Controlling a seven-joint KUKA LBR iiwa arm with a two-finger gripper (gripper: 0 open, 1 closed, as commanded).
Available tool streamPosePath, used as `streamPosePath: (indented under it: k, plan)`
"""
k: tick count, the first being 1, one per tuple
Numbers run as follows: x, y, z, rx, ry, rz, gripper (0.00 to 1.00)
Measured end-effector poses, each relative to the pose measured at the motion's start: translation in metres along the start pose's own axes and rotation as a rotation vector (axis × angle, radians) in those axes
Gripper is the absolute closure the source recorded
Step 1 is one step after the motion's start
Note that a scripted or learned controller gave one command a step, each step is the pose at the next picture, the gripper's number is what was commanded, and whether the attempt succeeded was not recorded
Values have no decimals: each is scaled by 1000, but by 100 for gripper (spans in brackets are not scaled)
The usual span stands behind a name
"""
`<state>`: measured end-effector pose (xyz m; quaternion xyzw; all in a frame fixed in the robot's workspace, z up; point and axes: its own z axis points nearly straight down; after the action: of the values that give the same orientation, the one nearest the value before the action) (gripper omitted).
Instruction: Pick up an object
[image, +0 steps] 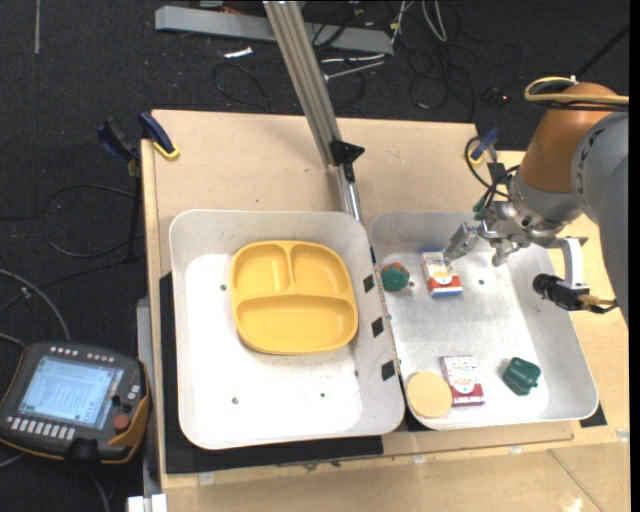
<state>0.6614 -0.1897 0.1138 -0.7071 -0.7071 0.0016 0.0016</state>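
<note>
While the gripper (478, 240) hovers beside the small carton (441, 274), you can't tell its grip, likely empty

Bench (250, 165) with two bins
Left white bin (200, 400) and right white bin (560, 395) side by side, touching; blue-yellow clamp (155, 135) at bench's far-left corner.

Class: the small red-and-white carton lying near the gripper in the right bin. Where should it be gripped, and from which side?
Probably from above, fingers across the two long sides of the small red-and-white carton. It lies flat in the right white bin, with free space on both sides.
</note>
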Motion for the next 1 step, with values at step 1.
streamPosePath:
  k: [1]
  plan:
    - [0, 4, 12, -12, -2, -2, 0]
